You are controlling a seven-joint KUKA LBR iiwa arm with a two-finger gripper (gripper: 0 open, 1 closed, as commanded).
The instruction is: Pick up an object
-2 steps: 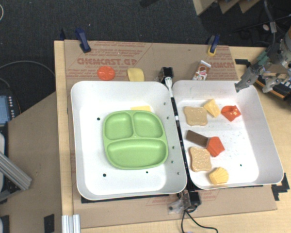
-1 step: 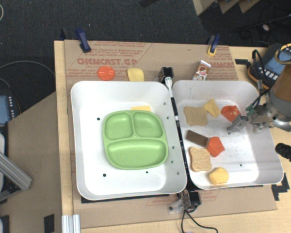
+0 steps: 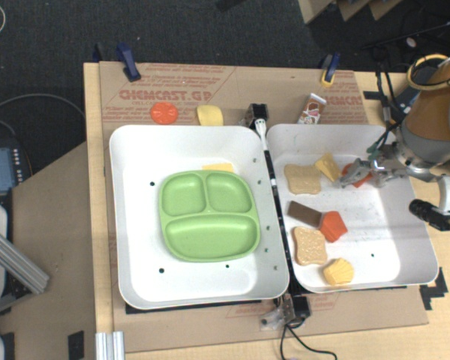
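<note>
The right bin [image 3: 405, 231] holds several toy foods: a toast slice [image 3: 302, 178], a yellow wedge [image 3: 328, 167], a brown bar [image 3: 305, 214], a red-orange block [image 3: 332, 226], a second toast slice [image 3: 309, 246] and a yellow lumpy piece [image 3: 337, 271]. My gripper [image 3: 358, 174] reaches in from the right, low over the bin's upper part, just right of the yellow wedge. A small red-orange shape sits at its tip; I cannot tell whether it is part of the gripper or an object.
The left bin [image 3: 135, 201] holds a green divided plate [image 3: 208, 214] with a yellow piece [image 3: 217, 167] behind it. Beyond the bins lie an orange disc [image 3: 163, 113], a yellow lump [image 3: 209, 115], a small carton [image 3: 312, 109] and two blue clamps [image 3: 127, 61].
</note>
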